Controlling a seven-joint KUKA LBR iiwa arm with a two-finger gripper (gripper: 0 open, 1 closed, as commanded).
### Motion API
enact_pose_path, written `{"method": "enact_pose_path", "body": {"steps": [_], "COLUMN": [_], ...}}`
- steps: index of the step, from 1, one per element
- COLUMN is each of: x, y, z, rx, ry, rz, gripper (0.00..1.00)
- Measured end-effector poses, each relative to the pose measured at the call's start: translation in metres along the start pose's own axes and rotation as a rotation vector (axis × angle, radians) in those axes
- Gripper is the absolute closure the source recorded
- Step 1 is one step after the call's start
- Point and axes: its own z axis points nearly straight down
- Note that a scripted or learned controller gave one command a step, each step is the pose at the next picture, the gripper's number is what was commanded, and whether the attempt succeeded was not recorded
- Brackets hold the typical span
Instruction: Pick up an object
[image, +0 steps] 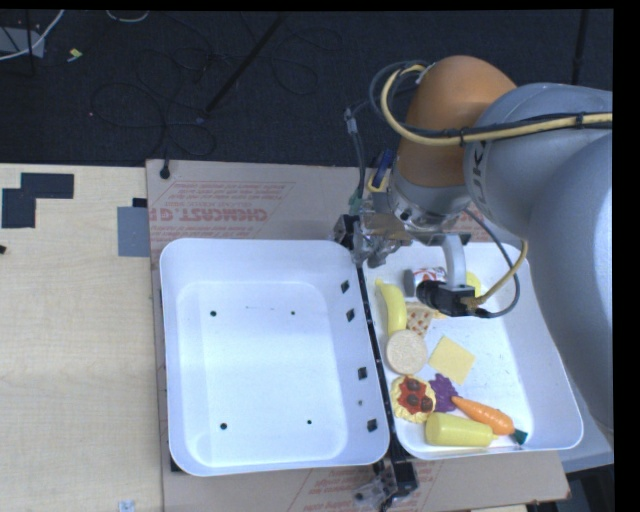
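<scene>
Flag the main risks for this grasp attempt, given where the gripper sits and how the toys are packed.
The gripper hangs at the right bin's upper left corner by the divider, so it may strike the rim. The banana, cracker and cheese slice lie crowded together, so closing could nudge neighbours or catch nothing.

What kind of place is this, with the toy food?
Probably a robot lab: a big grey robot arm reaches over two white bins on a bench, with toy food like a carrot and banana.

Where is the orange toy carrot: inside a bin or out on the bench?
Inside. The orange toy carrot lies flat on the floor of the right white bin, beside a yellow toy piece.
</scene>
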Motion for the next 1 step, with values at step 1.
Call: {"method": "enact_pose_path", "body": {"steps": [1], "x": [0.0403], "y": [-0.0290], "z": [0.0292], "rx": [0.011], "ry": [-0.001], "rz": [0.002], "gripper": [1.00]}}
